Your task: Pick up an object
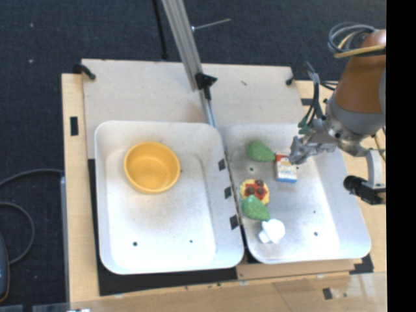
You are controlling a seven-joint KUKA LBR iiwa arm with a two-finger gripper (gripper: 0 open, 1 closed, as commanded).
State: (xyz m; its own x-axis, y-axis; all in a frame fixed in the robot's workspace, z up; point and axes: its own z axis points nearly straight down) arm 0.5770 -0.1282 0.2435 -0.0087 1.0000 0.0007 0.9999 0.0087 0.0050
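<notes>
A pale wooden bench (75, 174) carries two shallow white bins. The left bin (162, 239) lies directly on it; the right bin (338, 220) sits just beside that bin, their inner edges touching.

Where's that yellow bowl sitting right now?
The yellow bowl sits alone in the left white bin, toward its upper left part, well away from the small items in the right bin.
</notes>
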